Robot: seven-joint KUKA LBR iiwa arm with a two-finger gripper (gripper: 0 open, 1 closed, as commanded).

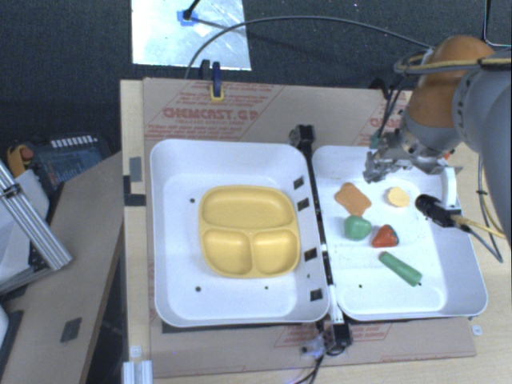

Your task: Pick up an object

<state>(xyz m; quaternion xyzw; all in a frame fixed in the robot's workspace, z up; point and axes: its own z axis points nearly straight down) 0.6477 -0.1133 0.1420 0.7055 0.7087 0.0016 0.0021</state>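
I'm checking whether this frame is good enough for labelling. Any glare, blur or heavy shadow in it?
Camera view: even, soft lighting with faint shadows in the white bins; strong glare on the shiny sheet at top; the arm looks slightly soft; the food items stay clear.

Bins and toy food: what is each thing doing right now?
Yellow tray: flat in left bin, nothing in it.
Orange piece: loose in right bin.
Yellow piece: loose.
Green ball: loose.
Red piece: loose.
Green stick: lying flat.
Tool: above right bin, holding nothing.
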